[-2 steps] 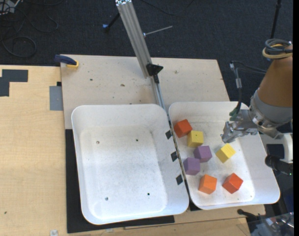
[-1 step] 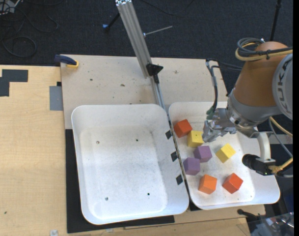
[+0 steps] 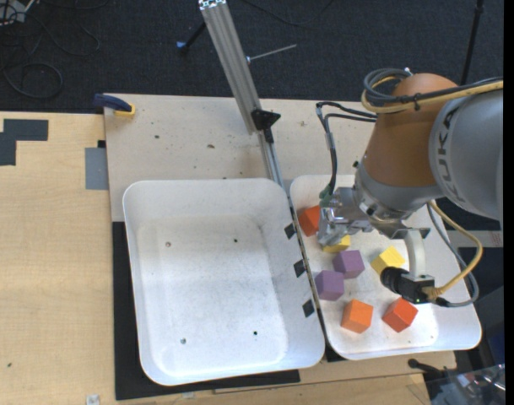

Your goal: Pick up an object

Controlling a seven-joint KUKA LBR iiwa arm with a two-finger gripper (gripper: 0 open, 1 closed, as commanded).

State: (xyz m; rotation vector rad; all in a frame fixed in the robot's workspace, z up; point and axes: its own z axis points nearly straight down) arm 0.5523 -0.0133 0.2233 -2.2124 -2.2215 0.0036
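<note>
Two orange cubes [image 3: 357, 315] are sitting at the right bin's [image 3: 459, 332] near edge, purple cubes [image 3: 339, 274] behind them. Farther back, the pincer [image 3: 332, 229] is hovering over a yellow block [image 3: 335, 243]; whether it is spread is impossible to tell.

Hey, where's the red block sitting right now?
The red block lies in the right bin, near its front edge, right of an orange block.

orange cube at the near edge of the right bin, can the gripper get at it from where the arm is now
Probably yes. The small orange cube sits in the right white bin with open floor around it, apart from the purple cube and the red cube. The gripper hangs over the same bin.
</note>
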